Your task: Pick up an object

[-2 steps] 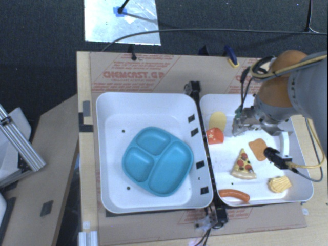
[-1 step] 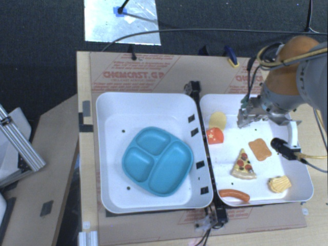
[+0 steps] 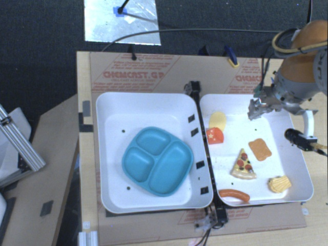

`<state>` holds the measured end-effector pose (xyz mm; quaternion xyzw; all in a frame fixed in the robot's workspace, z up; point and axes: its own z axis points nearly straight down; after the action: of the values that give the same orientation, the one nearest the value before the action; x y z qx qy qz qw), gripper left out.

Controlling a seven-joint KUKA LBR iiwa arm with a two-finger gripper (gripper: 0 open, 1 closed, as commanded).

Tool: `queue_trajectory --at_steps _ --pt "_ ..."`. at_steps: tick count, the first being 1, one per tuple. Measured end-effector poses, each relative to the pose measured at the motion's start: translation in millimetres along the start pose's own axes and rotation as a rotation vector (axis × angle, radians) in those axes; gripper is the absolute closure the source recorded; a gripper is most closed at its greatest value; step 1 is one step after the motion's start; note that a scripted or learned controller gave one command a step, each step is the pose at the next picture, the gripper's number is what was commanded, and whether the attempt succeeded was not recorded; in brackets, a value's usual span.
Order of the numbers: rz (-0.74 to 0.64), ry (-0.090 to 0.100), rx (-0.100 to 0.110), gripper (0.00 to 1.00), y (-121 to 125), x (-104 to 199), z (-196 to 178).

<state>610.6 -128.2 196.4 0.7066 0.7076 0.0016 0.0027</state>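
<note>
Orange-red and glossy, a toy sausage point(image 3: 234, 195) lies nearest the bottom edge of the right bin point(image 3: 297, 158), close to its front left corner. Just beyond it sits a pizza slice point(image 3: 244, 165) with its point aimed away from the camera, and off to the right of that a pale yellow ridged crisp point(image 3: 279, 184) rests near the bin's front right corner. A flat tan piece point(image 3: 260, 149), something like toast, lies a little farther back, between the pizza slice and the bin's right wall. Against the divider on the left side of this bin I see a red piece with a small star mark point(image 3: 215, 136), and touching it from behind, a pale yellow block point(image 3: 218, 120).

In the left bin point(image 3: 110, 137) a blue sectioned plate point(image 3: 157, 160) lies slightly turned, taking up most of the floor.

My gripper point(image 3: 255, 109) hangs over the far part of the right bin, near its back wall, well apart from every one of the toy foods. Nothing is between my fingers that I can see, and from this angle I cannot tell whether they stand apart or together. My grey wrist and the orange band point(image 3: 307, 40) above it rise to the right of the bin.

Farthest off, beyond the cardboard sheet point(image 3: 154, 70) under both bins, a square of shiny foil point(image 3: 120, 14) lies on dark carpet.
</note>
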Motion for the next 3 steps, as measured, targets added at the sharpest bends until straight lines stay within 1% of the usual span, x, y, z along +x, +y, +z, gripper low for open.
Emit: queue_trajectory --at_steps 1,2,3 --pt "-0.003 0.0 -0.002 1.0 2.0 -0.3 -54.5" --pt "-0.009 0.003 0.003 1.0 8.3 61.6 -51.3" --pt "-0.009 0.003 0.004 1.0 4.4 118.8 -57.3"
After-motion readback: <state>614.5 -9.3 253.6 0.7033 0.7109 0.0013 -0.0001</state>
